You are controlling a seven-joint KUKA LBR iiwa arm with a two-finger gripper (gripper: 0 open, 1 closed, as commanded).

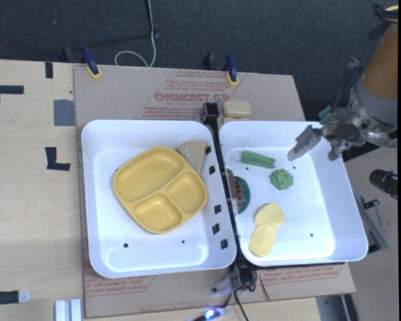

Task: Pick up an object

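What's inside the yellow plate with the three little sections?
Nothing shows in the yellow plate's three sections. It lies in the left bin. What is underneath it is hidden.

A robotics lab: a pale wooden tabletop (pixel 27 199) marked with black tape (pixel 3 95), a cardboard sheet (pixel 187 95) fixed by blue clamps (pixel 89 62), loose cable (pixel 147 19), and two white bins (pixel 93 199) of toy food under a robot arm (pixel 381 85).

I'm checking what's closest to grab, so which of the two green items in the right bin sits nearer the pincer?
The round bumpy green piece; the long green stick lies farther left of the pincer.
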